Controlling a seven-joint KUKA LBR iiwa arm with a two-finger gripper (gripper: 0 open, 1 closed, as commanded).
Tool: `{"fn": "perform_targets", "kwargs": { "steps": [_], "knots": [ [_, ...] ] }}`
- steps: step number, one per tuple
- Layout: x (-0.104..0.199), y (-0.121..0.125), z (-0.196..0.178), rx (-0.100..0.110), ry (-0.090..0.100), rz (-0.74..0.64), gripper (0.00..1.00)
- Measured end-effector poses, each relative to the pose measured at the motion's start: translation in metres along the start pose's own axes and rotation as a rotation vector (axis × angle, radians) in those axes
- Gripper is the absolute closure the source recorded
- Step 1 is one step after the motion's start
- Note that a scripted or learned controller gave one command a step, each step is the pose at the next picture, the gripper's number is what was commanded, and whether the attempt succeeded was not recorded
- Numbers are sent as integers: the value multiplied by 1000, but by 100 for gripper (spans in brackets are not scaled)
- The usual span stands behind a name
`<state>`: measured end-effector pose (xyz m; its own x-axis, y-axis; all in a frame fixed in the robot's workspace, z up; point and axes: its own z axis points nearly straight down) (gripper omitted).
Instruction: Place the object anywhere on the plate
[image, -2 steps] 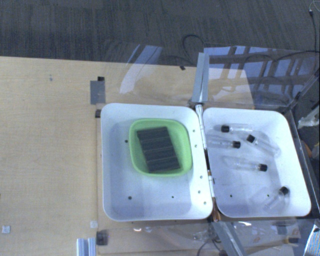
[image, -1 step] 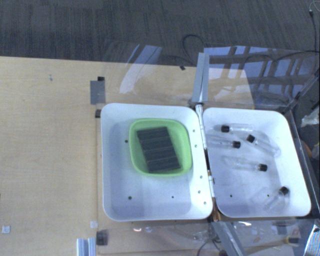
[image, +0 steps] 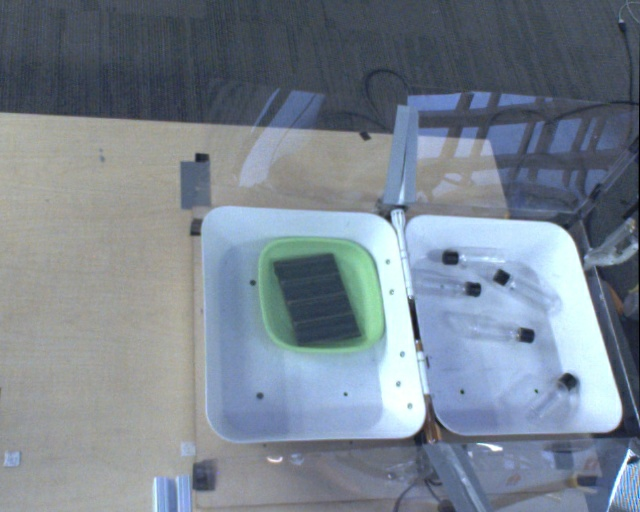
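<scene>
In left bin (image: 225, 400), dark ribbed block (image: 317, 299) lies flat on green plate (image: 272, 315), already placed. Looks light, stiff, grooved top; best taken across short sides. Gripper state: cannot tell. Clear tubes (image: 470, 290) in right bin (image: 590, 400).

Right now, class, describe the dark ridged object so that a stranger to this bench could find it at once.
Look at the left white bin of the two. A green square plate sits toward its far side, and the dark ridged block lies on it. The clear tubes in the right bin are black only at their caps.
</scene>
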<state>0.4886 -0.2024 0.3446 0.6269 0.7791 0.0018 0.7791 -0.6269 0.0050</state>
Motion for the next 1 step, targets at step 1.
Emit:
{"fn": "perform_targets", "kwargs": {
  "steps": [1],
  "knots": [
    [5,-3,-4,-2,0,34,0]
  ]
}}
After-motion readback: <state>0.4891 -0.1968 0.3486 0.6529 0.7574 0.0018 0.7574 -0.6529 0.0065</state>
